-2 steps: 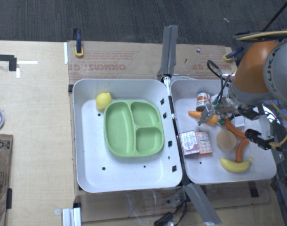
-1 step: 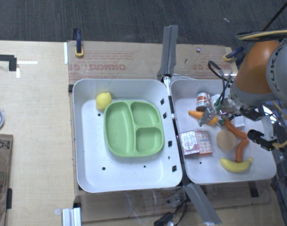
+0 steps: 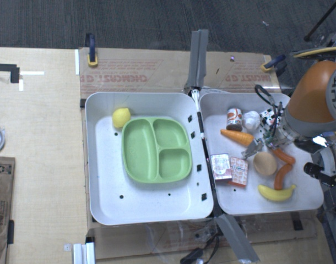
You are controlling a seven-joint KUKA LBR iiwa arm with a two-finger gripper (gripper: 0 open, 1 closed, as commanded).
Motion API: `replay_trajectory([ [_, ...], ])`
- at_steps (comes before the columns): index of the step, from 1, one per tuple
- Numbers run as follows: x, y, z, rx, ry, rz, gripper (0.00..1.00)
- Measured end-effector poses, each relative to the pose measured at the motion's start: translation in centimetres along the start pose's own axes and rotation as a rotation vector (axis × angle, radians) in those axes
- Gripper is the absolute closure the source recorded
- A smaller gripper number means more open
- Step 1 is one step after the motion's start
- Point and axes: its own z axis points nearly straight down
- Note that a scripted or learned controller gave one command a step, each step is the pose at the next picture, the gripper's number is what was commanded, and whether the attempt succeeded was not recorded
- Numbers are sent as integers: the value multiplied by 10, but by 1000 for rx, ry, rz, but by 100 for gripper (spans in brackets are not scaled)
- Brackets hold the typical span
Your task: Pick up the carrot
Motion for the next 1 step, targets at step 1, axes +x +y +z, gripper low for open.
replay_trajectory([
  [1, 38, 48, 0, -2, -2, -149, 0],
])
